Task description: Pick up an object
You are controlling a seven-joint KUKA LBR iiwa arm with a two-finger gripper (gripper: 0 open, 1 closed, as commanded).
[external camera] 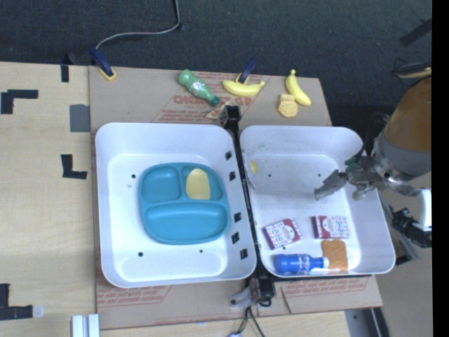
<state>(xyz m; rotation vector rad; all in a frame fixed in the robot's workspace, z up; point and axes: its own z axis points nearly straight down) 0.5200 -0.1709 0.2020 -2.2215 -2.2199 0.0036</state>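
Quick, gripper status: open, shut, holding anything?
Gripper: open, nothing between its fingers, over the right bin, above the red packets.

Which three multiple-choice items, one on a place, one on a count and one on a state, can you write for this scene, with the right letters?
1. Where does the blue bottle lie?
A. left bin
B. right bin
C. cardboard behind the bins

2. How many bananas lie behind the bins?
A. one
B. two
C. four

3. What does the blue divided plate hold?
A. one yellow piece
B. a red packet
C. a green bottle

Answers:
1 B, it lies at that bin's near wall beside an orange item.
2 B, both on the cardboard.
3 A, in its upper right compartment.
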